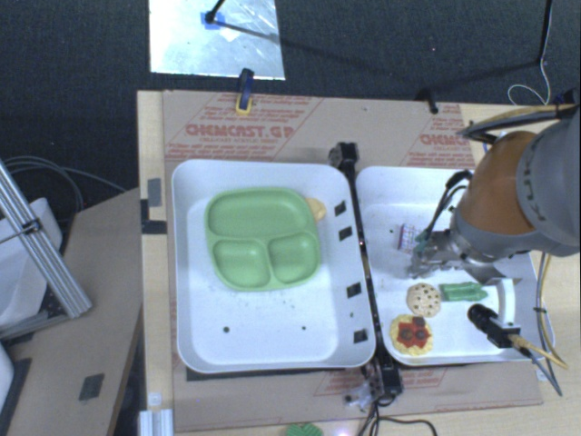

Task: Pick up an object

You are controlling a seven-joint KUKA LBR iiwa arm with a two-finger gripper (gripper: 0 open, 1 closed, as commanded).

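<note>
The gripper (pixel 425 260) sits low in the right bin (pixel 399 178), toward that bin's left half and about midway between its far and near walls. From this angle I cannot tell whether it is open or closed, and nothing can be seen held in it. The grey arm (pixel 545 180) with its orange band (pixel 495 189) comes in over the bin's right side and covers much of the floor there.

4 loose things lie around the gripper. A small pink-and-white item (pixel 405 236) lies just beside it on the far side. A round cookie (pixel 423 299) with dark chips lies near it on the near side, apart from it. A green piece (pixel 461 291), long and lying flat, is just to the right of the cookie. A yellow disc with a red topping (pixel 412 333) rests near the bin's front wall, just in front of the cookie.

The left bin (pixel 254 343) holds a green tray (pixel 263 238) with 3 compartments, lying flat in the far half. A yellow thing (pixel 316 209) peeks out at the tray's far right corner; the tray hides most of it. Both bins rest on a pale board (pixel 245 130) printed with red lettering. Beyond the board, a shiny sheet (pixel 216 25) lies on the dark floor.
</note>
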